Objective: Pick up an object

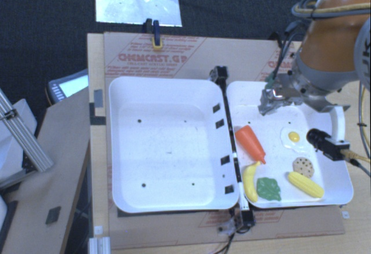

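Camera view has the grey arm with the orange band coming in over the right white bin [348,192], with the gripper [272,100] hanging near that bin's far edge, toward the divider side. Honestly can't tell if the jaws are apart or together, it's just a dark metallic clump from this angle, and nothing is visibly between them. All the pickable stuff sits in the near half of the right bin: an orange plastic carrot [251,141] by the divider, a yellow toy banana [250,182] at the near-left corner, a green leafy piece [268,189] touching or right beside it, a fried-egg toy [293,137], a round brown cookie [302,166] and a yellow corn cob [305,185] near the right edge. The left white bin [119,148] has nothing to grab. My guess at what goes wrong: banana and green piece are crowded, so the jaws could nudge both and close on neither, and the flat egg probably slips. A black fitting [324,144] on the arm hides part of the bin's right side.
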Robot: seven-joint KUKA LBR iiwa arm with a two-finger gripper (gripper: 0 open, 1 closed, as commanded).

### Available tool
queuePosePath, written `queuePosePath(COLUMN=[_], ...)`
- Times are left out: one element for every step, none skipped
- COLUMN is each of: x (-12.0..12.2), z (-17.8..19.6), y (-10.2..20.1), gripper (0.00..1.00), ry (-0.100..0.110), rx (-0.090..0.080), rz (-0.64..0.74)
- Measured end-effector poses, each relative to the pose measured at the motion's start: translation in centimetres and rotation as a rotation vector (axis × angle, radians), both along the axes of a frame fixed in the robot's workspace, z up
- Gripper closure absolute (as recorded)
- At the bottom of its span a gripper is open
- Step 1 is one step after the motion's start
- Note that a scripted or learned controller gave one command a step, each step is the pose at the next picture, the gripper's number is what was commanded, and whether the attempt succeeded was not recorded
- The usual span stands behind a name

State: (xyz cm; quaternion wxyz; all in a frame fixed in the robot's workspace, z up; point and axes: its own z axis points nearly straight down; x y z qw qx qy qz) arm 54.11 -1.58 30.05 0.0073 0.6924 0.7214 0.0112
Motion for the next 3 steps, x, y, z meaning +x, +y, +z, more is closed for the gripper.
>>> queuePosePath(x=[0.1,0.2,0.2], z=[1.1,2.1,3.2], y=[0.0,0.0,0.0], gripper=[1.0,1.0,1.0], ry=[-0.002,-0.005,-0.008], rx=[0.0,0.0,-0.001], rz=[0.004,0.008,0.012])
